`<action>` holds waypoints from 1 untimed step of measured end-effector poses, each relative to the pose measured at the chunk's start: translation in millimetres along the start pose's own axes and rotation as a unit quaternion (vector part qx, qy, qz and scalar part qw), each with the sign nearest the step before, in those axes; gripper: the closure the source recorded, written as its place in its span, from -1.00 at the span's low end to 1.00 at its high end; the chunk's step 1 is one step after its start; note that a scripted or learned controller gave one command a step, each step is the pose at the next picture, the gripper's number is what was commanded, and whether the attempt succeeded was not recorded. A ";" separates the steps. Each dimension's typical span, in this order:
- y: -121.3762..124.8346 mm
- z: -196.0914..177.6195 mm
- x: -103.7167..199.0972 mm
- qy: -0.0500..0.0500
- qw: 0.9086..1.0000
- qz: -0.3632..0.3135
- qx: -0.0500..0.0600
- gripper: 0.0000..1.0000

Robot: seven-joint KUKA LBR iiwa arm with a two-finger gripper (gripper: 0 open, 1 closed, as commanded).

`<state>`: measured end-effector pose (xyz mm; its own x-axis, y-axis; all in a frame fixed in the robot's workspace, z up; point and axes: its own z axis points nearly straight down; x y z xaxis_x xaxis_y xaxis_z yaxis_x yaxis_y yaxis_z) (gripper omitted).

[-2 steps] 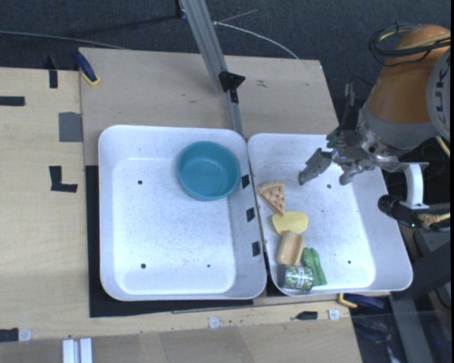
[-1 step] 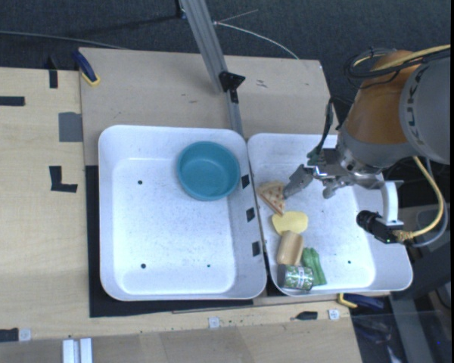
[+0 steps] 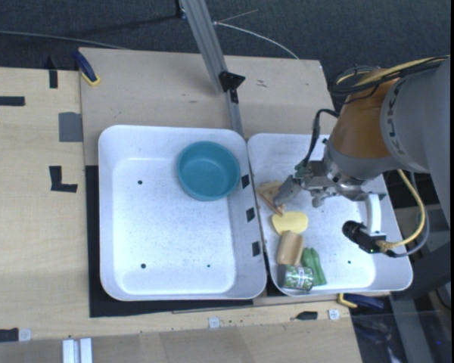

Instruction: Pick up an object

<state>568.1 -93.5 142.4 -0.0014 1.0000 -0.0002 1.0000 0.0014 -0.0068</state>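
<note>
My arm (image 3: 386, 127), grey with its orange band, reaches in from the right over the right bin (image 3: 393, 278), and my jaws (image 3: 286, 193) hang low at that bin's left side, just above a small tan object (image 3: 268, 195) that lies against the wall shared with the left bin (image 3: 129, 225). My own wrist housing covers the fingers, so I cannot tell whether the jaws stand wide or narrow, nor whether anything sits between them.

Just below the jaws lies a pale yellow piece (image 3: 289, 222), roughly heart-shaped, flat on the bin floor. Touching its lower edge is a tan cylinder (image 3: 289, 247), its long axis running from the yellow piece down toward the near rim, tilted slightly leftward. Beside it on the right lies a green item (image 3: 313, 266), elongated, its long axis running parallel to the cylinder. At the cylinder's lower end sits a small shiny can (image 3: 297, 279), pressed into the bin's near corner; its label is too small to read.

The tan object under the jaws is partly hidden by them, and its shape is hard to make out.

A blue bowl (image 3: 208, 170) stands upright in the far right corner of the left bin, well apart from my arm. Both bins rest on the tabletop (image 3: 30, 203).
</note>
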 end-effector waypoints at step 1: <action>0.6 -12.6 0.2 0.000 1.000 -0.001 -0.001 1.00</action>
<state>568.8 -93.3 155.0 -0.0027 1.0000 -0.0004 1.0000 0.0027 -0.0038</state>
